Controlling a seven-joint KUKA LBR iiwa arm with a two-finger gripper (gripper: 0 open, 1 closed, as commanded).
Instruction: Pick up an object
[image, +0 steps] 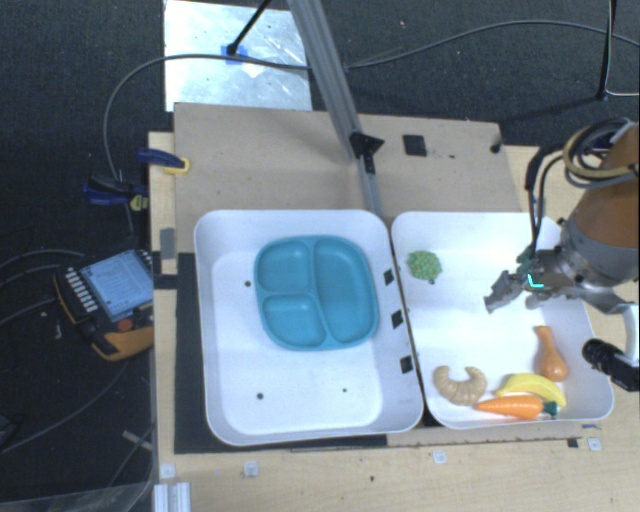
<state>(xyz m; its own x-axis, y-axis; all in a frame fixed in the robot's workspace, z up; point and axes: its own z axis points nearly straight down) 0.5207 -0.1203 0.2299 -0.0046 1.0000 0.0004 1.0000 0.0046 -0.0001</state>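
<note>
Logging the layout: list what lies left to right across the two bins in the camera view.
Blue plate → broccoli → croissant → gripper → drumstick. Carrot and banana overlap, so left out.

A small green broccoli piece (424, 265) lies alone near the right bin's far left corner. A tan croissant (459, 384), orange carrot (512, 406), yellow banana (535, 387) and brown drumstick (549, 354) cluster along its near edge.

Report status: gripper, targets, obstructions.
Gripper above right bin, nothing visibly held. Broccoli, croissant, carrot, banana lie in it. Nothing blocking.
</note>
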